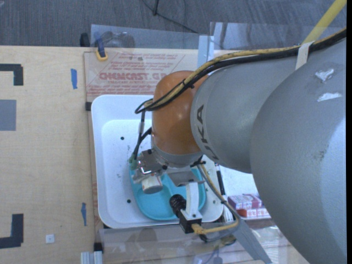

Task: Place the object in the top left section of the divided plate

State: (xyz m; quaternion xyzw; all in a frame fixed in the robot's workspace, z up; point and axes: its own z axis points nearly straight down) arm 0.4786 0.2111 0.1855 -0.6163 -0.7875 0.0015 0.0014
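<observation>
A turquoise divided plate lies in the lower part of the left white bin. The arm's orange wrist band and grey wrist hang straight over the plate and cover most of it. The gripper sits low above the plate's left side, seen only as metal parts and a pale round piece beneath the wrist. Its fingers are hidden by the wrist. The object to place cannot be made out; the arm hides whatever lies on or near the plate.
A red and white box lies in the right bin, partly under the arm. The huge grey arm covers the right half of the view. Wooden benchtop spreads to the left of the bins.
</observation>
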